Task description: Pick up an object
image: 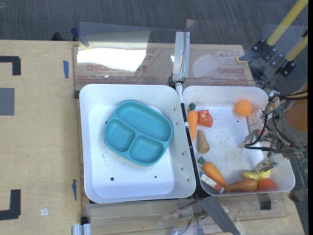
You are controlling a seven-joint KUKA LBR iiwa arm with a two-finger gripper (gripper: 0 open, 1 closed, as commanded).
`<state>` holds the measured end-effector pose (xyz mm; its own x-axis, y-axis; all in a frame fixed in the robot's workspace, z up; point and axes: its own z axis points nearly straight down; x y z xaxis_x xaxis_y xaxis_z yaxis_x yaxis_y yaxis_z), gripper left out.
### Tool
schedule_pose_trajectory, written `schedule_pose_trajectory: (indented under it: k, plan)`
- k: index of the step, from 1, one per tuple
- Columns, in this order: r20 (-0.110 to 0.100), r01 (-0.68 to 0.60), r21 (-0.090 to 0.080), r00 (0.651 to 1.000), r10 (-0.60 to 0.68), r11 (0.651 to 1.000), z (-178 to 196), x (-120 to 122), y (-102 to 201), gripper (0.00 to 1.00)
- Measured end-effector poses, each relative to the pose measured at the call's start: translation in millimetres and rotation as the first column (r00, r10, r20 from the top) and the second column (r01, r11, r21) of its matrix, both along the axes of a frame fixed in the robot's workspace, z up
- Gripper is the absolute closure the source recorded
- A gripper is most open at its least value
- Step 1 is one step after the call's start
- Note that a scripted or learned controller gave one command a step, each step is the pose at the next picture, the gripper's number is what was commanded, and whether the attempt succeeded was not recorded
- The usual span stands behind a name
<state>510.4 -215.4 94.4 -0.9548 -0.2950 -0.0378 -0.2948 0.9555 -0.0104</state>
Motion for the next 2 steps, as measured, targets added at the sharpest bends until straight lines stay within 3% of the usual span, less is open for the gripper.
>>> schedule_pose_trajectory:
  k: [1, 2]
  plan:
    - [-0.025, 0.094, -0.001, 0.995, -0.094, 0.996, -5.1, 54.6, 21.1, 0.00]
    - [-0.028, 0.158, 0.000, 0.987, -0.158, 0.987, -6.1, 121.1, 32.1, 0.00]
